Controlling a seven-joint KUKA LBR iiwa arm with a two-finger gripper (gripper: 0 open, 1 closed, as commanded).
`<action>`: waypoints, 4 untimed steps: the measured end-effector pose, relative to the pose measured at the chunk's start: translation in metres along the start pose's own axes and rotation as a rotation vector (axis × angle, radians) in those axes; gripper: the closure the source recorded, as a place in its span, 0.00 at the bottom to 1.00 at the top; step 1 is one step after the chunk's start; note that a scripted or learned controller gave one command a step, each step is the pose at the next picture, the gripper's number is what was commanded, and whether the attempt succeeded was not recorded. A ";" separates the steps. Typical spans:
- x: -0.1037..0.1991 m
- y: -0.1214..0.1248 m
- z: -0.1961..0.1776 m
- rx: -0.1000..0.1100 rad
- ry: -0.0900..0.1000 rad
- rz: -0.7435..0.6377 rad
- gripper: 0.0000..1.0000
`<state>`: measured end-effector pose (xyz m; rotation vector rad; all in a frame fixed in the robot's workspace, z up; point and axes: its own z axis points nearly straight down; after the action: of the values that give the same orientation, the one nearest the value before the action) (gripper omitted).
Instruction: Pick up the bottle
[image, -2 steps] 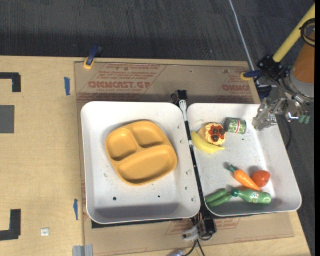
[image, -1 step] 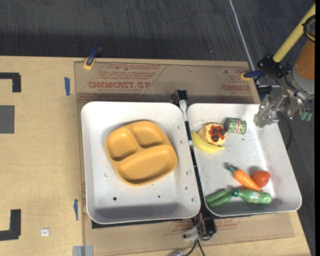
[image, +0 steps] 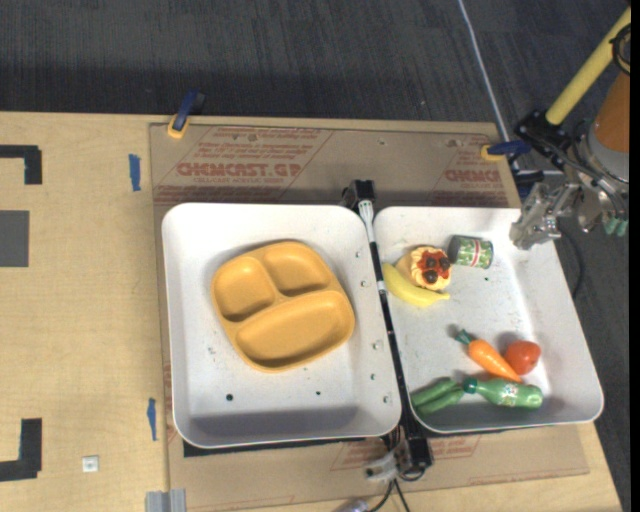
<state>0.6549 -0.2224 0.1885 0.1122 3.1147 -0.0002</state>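
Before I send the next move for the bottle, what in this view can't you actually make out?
- Gripper, camera view: small and blurred at the right bin's far corner; finger state unreadable.
- Arm: cut off by the right edge.
- Green bottle: its label is too small to read.
- Small can: markings too small.
- Whether the bottle touches the green vegetable: unclear.

I note an orange-yellow three-compartment plastic plate (image: 284, 302) in the left white bin (image: 190, 380). In the right white bin (image: 560, 300): a yellow banana (image: 410, 292), an orange carrot (image: 488, 357), a red tomato (image: 522, 355).
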 end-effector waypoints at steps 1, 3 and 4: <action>0.094 -0.008 0.099 -0.006 0.019 -0.584 1.00; 0.083 -0.006 -0.015 -0.006 0.011 -0.688 1.00; 0.077 0.048 0.099 -0.012 0.019 -1.030 1.00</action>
<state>0.5838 -0.1690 0.0878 -1.4464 2.7842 -0.0004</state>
